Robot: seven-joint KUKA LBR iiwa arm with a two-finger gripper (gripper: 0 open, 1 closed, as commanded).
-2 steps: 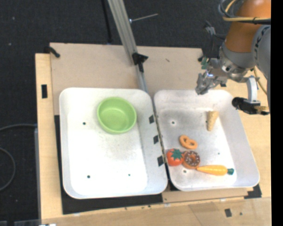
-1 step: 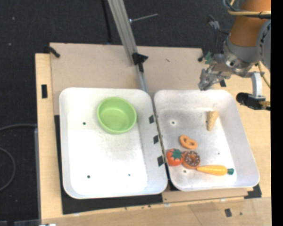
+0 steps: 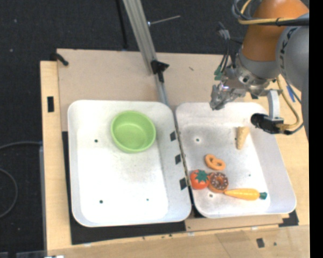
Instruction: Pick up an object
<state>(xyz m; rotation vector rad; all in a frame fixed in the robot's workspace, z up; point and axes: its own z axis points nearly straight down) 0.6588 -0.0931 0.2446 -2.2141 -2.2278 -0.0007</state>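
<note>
**Choosing a clean grab from the right bin**

Wooden bench [image 3: 107,77] carries two white bins. Left bin [image 3: 91,198] holds a green bowl [image 3: 133,131]. Right bin [image 3: 280,195] holds a tomato [image 3: 199,179], pretzel [image 3: 215,162], donut [image 3: 218,182], carrot [image 3: 243,194] and cone [image 3: 241,137]. The gripper [image 3: 220,100] hovers above the right bin's far edge; whether its jaws are apart is unclear. The cone, lying apart from the rest, looks like the easiest target.

Bench [image 3: 51,160] was tan board on dark floor. Two white bins sat directly on it, side by side: left bin [image 3: 91,198], right bin [image 3: 277,190].
</note>
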